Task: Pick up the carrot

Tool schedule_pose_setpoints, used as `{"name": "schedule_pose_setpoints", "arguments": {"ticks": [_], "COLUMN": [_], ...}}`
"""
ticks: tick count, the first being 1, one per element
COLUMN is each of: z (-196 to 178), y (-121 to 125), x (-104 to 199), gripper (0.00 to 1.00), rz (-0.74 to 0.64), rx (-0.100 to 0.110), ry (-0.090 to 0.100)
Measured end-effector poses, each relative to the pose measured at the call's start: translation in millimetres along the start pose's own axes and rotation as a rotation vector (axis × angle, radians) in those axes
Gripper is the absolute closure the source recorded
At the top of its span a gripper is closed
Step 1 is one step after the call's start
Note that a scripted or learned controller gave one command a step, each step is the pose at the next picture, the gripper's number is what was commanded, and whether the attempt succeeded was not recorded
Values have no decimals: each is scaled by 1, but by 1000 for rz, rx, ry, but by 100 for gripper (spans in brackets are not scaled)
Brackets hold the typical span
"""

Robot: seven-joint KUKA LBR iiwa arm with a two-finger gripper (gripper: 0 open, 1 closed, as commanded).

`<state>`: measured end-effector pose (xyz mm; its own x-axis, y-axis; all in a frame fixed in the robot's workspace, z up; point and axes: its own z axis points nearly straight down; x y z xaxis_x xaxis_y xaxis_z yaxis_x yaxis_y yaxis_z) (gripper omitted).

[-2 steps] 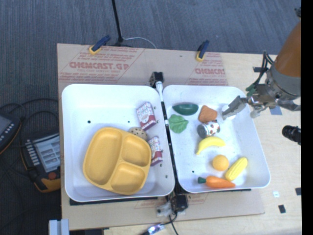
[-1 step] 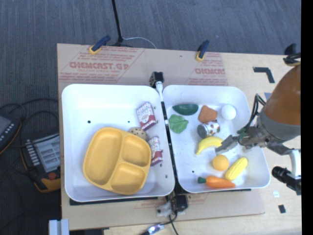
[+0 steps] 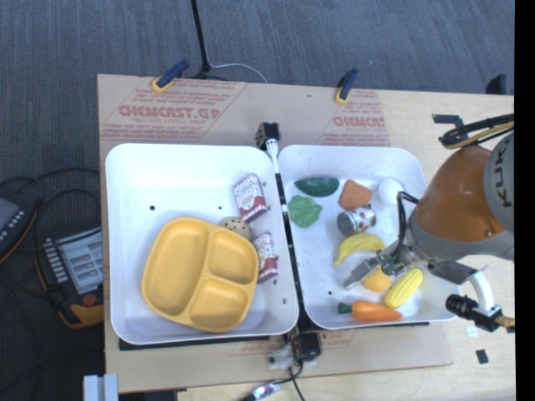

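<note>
Orange carrot (image 3: 376, 312), one, one banana (image 3: 359, 246), one corn cob (image 3: 404, 286), pincer (image 3: 361, 274) spread open, holding nothing

Orange carrot (image 3: 375, 312), green stem end left, lying flat, right bin's near edge.

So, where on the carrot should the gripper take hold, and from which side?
Grip the carrot across its orange middle, coming straight down. It lies flat and lengthwise along the right bin's near wall, so the gripper probably has little room on that side; the corn cob sits close behind.
</note>
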<state>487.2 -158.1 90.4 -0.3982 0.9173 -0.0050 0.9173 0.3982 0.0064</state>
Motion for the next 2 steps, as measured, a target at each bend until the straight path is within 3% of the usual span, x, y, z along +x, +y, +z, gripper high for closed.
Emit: {"name": "schedule_pose_setpoints", "arguments": {"ticks": [1,2], "z": [-11,-10], "y": [3,17], "x": [-1,51], "gripper": [100,100], "rz": [2,567], "rx": [-8,13], "ry": [-5,5]}}
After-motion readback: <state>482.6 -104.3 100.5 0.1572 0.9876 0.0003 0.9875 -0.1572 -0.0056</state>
